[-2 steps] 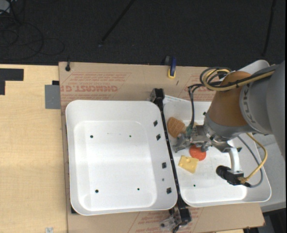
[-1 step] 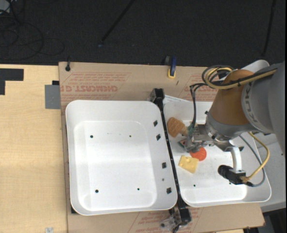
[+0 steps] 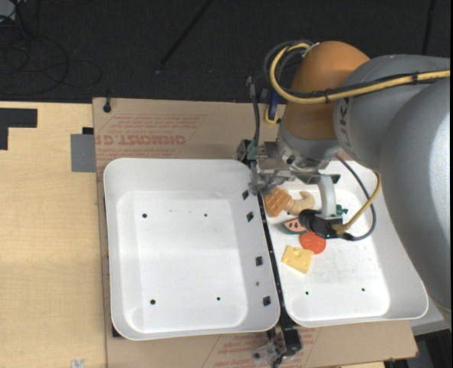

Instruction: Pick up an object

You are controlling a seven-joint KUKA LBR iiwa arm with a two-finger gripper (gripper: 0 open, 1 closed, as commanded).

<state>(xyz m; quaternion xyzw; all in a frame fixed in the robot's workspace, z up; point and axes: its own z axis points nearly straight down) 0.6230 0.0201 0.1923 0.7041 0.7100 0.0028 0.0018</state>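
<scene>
Several small objects lie in the right bin (image 3: 379,297) near its left wall: a tan bread-like piece (image 3: 277,202), a beige curved piece (image 3: 307,200), a watermelon-slice shape (image 3: 292,225), a red round piece (image 3: 313,242) and a yellow cheese wedge (image 3: 297,258). My gripper (image 3: 268,176) hangs low over the bin's far left corner, just above the tan piece. The arm's wrist and orange band cover the far part of this bin.
The left bin (image 3: 180,244) shows bare white floor with small dark dots. A row of black clips (image 3: 258,261) runs along the divide between the bins. Cardboard lies under both bins, with wooden bench to the left.
</scene>
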